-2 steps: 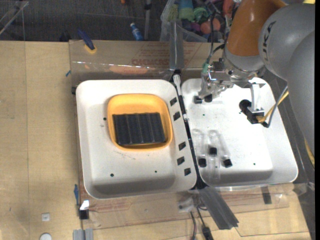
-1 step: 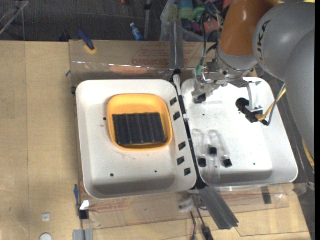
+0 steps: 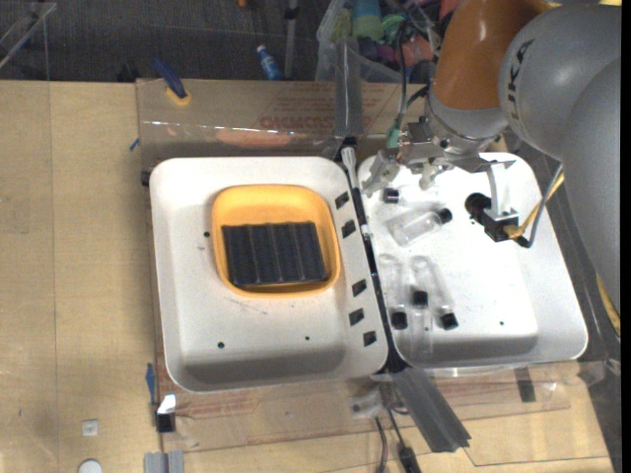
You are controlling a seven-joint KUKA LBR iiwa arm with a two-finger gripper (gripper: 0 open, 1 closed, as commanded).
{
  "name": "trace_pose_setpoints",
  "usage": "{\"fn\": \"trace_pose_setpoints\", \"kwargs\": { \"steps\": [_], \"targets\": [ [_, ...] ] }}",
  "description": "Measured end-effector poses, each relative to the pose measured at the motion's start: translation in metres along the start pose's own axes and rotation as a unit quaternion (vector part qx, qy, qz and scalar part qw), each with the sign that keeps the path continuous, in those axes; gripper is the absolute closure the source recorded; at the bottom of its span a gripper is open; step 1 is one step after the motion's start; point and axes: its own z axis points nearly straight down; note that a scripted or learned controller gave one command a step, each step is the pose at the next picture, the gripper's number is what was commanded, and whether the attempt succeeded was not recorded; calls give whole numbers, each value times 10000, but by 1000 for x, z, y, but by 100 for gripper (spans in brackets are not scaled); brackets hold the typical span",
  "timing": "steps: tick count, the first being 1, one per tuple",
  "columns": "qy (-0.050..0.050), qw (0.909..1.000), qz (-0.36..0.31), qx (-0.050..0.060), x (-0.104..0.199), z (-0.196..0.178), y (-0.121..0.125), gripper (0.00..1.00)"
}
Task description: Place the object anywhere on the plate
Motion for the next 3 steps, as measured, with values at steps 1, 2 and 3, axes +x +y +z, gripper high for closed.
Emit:
{"fn": "trace_pose_setpoints", "kwargs": {
  "steps": [1, 2, 3],
  "targets": [
    [-9, 9999, -168, -14, -60, 3, -8, 0],
    [-23, 9920, -1262, -36, -109, -46, -13, 0],
    [-36, 9270, -3750, -42, -184, -40, -23, 0]
  ]
}}
